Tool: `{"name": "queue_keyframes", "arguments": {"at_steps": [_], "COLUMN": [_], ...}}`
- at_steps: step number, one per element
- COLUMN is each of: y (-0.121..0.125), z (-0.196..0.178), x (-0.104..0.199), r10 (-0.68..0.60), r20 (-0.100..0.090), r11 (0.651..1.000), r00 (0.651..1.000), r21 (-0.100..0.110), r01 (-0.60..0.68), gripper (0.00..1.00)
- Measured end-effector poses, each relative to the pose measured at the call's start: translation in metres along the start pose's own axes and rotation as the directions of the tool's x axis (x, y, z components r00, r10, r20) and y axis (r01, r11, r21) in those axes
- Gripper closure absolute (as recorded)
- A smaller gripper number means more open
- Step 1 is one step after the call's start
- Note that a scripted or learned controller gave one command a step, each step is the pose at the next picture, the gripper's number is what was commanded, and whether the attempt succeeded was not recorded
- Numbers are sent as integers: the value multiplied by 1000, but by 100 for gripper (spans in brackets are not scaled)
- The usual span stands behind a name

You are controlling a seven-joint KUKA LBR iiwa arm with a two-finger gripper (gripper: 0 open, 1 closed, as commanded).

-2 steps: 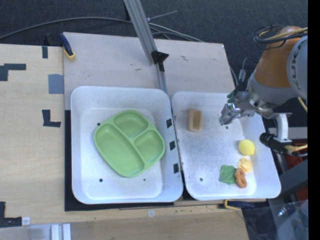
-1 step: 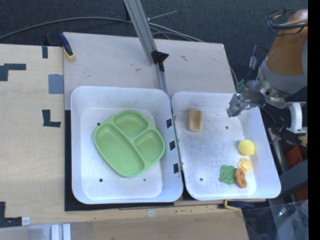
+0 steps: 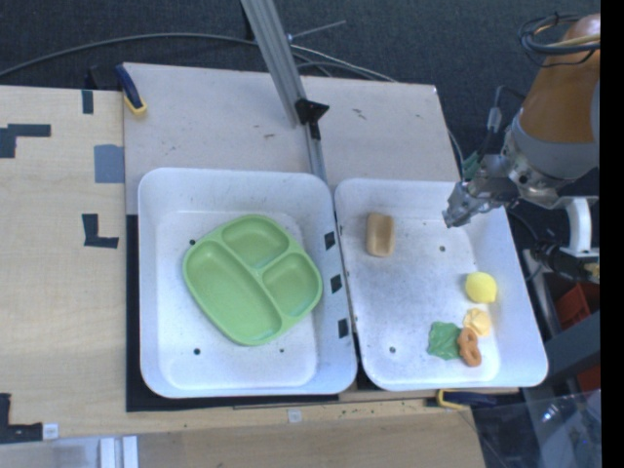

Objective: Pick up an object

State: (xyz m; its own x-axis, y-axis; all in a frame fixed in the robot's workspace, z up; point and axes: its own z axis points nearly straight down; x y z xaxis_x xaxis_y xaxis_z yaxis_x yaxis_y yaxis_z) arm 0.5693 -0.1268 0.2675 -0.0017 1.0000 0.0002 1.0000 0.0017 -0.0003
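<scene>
The right bin [image 3: 419, 359] holds a tan bread-like block [image 3: 379, 234] near its upper left. A yellow ball [image 3: 480, 287] lies at its right side. Below that sit a green leafy piece [image 3: 445, 340] and pale yellow and orange pieces [image 3: 475, 334] bunched together at the lower right. My gripper [image 3: 458, 213] hangs over the bin's upper right corner, above and right of the bread block, with nothing seen between its fingers.
The left bin [image 3: 156, 261] holds a green divided plate [image 3: 253, 278]. A grey metal pole [image 3: 278, 47] slants down to the gap between the bins. Cables run across the dark floor behind the bench. A blue and yellow clamp [image 3: 130, 91] sits at the back left.
</scene>
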Motion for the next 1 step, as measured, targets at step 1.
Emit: {"name": "queue_keyframes", "arguments": {"at_steps": [1], "y": [-4], "z": [16], "x": [51], "r10": [-4], "r20": [-1], "r11": [1000], "r00": [1000], "r21": [3], "r01": [4], "gripper": [100]}}
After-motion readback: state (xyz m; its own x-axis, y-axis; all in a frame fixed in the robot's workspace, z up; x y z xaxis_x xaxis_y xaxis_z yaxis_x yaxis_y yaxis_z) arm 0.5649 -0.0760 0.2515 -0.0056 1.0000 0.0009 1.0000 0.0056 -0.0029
